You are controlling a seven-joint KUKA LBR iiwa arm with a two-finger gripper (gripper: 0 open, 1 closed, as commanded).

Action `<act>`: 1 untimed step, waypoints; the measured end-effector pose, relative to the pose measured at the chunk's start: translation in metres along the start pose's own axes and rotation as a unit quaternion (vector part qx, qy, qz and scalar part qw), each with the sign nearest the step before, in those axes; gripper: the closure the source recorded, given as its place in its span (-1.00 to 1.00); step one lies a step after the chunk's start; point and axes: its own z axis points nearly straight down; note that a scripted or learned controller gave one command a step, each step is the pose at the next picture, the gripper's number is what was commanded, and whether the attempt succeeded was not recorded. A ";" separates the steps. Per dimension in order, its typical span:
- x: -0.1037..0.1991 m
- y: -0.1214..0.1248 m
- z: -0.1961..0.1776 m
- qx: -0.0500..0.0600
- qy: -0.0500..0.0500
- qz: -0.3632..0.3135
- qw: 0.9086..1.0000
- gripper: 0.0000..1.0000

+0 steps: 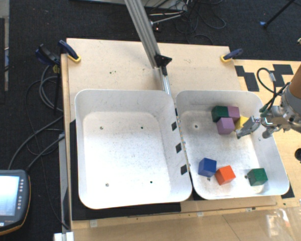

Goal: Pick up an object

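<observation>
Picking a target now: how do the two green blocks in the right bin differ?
The far green block is darker and sits packed against the purple blocks, close to the gripper. The near green block is brighter and stands apart by the bin's front corner, beside the orange block. Both look cube-shaped and similar in size.

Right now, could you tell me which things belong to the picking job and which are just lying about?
Job:
tool
blue block
orange block
two green blocks
two purple blocks
yellow block
right bin

Lying about:
left bin
yellow clamps
handheld screen
</observation>
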 end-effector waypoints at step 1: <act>0.000 0.001 -0.002 -0.002 -0.001 0.000 1.000 -1.00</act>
